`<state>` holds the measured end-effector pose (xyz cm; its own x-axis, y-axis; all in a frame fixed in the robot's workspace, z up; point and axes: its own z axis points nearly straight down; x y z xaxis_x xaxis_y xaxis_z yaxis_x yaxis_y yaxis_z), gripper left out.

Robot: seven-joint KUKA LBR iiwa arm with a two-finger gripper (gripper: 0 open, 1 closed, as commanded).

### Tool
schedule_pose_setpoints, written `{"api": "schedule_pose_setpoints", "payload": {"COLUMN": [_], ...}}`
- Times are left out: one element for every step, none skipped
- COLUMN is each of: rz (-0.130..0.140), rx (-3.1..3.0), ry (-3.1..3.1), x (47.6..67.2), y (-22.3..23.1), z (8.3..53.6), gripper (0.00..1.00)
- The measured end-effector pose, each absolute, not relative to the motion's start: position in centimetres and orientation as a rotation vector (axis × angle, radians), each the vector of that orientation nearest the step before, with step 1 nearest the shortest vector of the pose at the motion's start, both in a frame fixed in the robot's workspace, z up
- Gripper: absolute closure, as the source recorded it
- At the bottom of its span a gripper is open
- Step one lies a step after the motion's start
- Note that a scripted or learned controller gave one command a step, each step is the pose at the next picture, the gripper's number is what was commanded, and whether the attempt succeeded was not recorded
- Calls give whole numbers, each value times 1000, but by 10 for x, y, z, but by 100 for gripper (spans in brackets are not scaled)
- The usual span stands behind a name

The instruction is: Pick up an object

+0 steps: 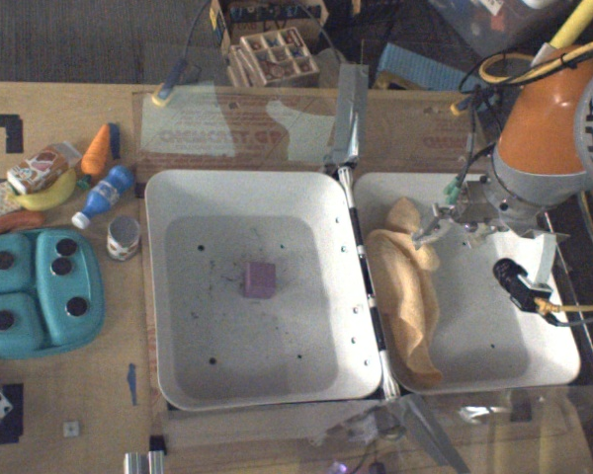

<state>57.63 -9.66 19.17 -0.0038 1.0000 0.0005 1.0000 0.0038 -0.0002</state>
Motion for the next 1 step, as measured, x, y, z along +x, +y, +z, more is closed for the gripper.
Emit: {"api": "schedule_pose_setpoints", "payload": {"rz": [-16], "rx": [-2268], "ry": [-2189], "x": [582], "y": [-96], "z": [92], "gripper": [0]}}
